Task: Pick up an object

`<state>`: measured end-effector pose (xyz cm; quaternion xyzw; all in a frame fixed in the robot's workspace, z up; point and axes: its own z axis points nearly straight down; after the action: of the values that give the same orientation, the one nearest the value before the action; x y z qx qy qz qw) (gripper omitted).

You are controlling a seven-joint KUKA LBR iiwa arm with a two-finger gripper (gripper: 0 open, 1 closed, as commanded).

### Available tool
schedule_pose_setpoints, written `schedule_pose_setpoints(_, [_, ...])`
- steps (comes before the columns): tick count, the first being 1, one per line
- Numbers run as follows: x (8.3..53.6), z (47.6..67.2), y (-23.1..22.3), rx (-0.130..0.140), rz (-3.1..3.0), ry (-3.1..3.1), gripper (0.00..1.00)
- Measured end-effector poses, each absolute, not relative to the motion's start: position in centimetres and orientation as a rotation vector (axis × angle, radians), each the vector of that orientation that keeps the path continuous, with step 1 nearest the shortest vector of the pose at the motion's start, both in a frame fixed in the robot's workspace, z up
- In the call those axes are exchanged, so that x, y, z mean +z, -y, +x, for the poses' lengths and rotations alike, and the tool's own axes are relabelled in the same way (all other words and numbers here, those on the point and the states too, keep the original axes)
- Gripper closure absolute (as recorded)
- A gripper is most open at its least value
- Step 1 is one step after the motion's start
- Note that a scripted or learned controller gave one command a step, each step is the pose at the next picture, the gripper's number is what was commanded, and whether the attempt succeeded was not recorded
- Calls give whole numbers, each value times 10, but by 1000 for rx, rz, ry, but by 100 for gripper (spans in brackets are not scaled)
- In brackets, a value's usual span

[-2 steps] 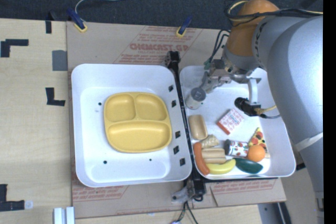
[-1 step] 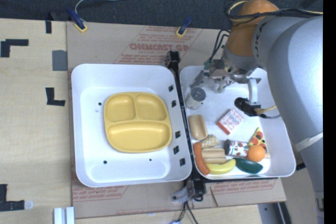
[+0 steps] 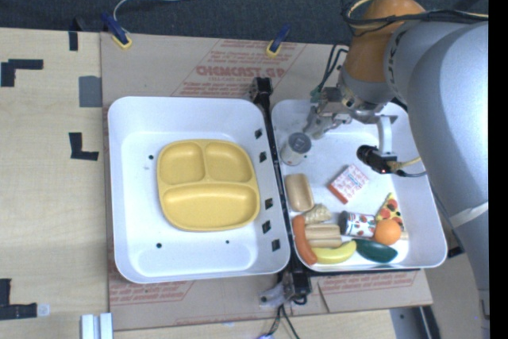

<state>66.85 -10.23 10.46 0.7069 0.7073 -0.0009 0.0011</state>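
Grey arm's gripper (image 3: 321,117) hangs over right bin's (image 3: 421,202) far-left corner, just above small round grey object (image 3: 298,143); jaws' opening cannot be told. Toy foods cluster at bin's near edge, banana (image 3: 333,253) among them; yellow divided plate (image 3: 209,184) fills left bin (image 3: 127,186).

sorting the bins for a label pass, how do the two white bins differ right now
The left shallow white bin holds one yellow three-compartment plate; the right shallow white bin holds many small toy foods, mostly crowded at its near end. The tool reaches into the right bin, not the left. Both are white with rounded corners.
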Motion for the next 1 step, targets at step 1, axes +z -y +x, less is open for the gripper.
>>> schedule_pose_setpoints(1, [104, 668, 102, -3, 2219, -2221, 0])
